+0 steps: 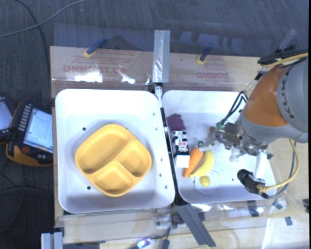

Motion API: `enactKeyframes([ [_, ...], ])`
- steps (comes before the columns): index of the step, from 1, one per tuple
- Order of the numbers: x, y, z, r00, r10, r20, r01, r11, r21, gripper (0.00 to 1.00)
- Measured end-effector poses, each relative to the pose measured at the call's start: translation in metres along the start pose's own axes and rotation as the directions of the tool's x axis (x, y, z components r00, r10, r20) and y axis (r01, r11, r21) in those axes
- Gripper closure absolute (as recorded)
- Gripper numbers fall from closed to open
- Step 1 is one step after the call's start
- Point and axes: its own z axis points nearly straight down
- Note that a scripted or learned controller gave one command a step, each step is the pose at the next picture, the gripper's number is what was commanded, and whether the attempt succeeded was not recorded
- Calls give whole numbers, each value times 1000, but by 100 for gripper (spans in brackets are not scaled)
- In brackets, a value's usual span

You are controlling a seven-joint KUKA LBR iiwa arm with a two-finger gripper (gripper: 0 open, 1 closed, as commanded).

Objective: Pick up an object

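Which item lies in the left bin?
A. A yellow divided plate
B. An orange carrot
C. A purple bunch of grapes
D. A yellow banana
A: the yellow divided plate lies alone in the left bin, while the carrot, banana and purple grapes all lie in the right bin.

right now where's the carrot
The carrot lies in the right bin, near its left wall, touching the banana on its right, just below the gripper.
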Motion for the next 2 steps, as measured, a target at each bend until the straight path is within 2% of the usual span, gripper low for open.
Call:
enactKeyframes([
  [1, 9, -14, 35, 992, 128, -13, -128, 991, -22, 0],
  [2, 12, 35, 61, 987, -161, 4, 161, 987, -12, 0],
])
